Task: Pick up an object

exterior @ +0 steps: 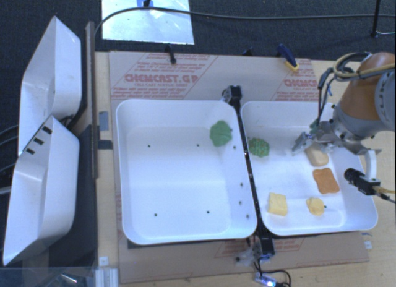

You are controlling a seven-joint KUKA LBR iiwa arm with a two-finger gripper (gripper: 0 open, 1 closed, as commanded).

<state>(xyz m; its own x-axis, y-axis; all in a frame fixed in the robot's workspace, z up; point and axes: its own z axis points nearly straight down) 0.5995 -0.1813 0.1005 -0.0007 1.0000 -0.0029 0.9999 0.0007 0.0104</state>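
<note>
My gripper hangs low over the upper right part of the right bin, open, its fingers spread to either side. Just below it lies a pale tan block, touching or nearly touching the fingertips, not lifted. An orange-brown slab rests a little nearer the front. A yellow cube and a small yellow lump sit near the front wall. A green clump lies by the divider. Another green clump is in the left bin, at its right wall.
The arm's orange band rises at the right edge, with cables looping above it. Two white tubs lean at the far left, off the bench. A blue clamp sits on the board behind the bins.
</note>
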